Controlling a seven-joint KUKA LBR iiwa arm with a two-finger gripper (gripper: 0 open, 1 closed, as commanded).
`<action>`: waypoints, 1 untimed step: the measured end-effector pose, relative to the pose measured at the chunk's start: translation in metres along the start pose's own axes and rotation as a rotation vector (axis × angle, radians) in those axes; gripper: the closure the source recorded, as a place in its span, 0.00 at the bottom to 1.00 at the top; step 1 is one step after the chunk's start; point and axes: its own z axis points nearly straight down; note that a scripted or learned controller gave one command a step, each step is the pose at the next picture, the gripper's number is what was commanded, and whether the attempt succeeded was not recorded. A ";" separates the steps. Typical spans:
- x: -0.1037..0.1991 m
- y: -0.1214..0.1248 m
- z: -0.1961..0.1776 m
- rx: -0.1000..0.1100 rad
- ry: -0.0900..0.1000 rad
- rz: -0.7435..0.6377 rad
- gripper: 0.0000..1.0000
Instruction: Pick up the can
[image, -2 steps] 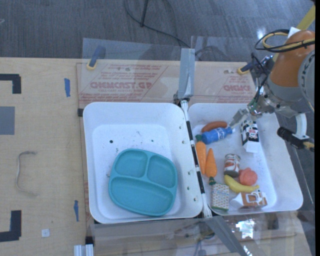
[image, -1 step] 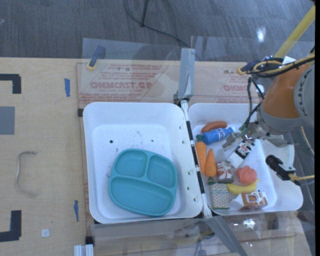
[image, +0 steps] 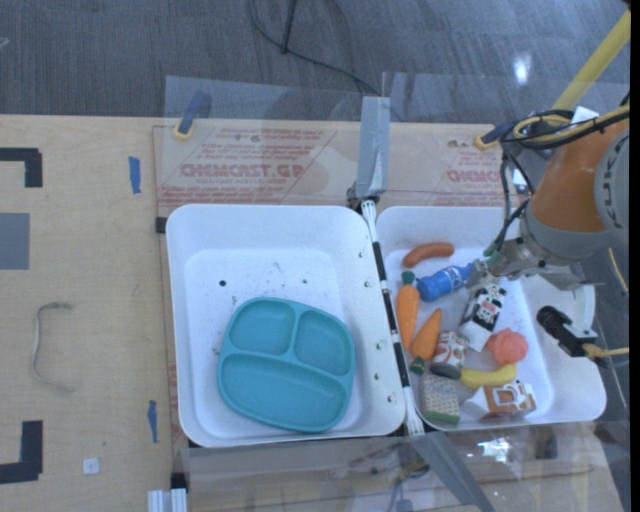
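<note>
Gripper: over the far part of the right bin, at the end of the grey wrist below the orange band. Open or closed: cannot tell from this angle. Nothing seen held.

Just left of it: blue bottle on its side, right end close under the gripper; contact not resolvable. Just near of it: black-and-white carton.

Far-left of the bottle: a reddish sausage. Along the bin's left wall: two orange carrots, the second tilted.

Can: small, red-and-white label, mid-bin, near and left of the gripper and apart from it; touches the second carrot's lower end. Orientation unclear.

Right of the can: red-orange round piece. Nearer: yellow banana, greenish block, orange-and-white carton.

Left bin: teal divided plate.
</note>
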 end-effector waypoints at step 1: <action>-0.010 0.001 -0.077 0.020 0.015 -0.087 1.00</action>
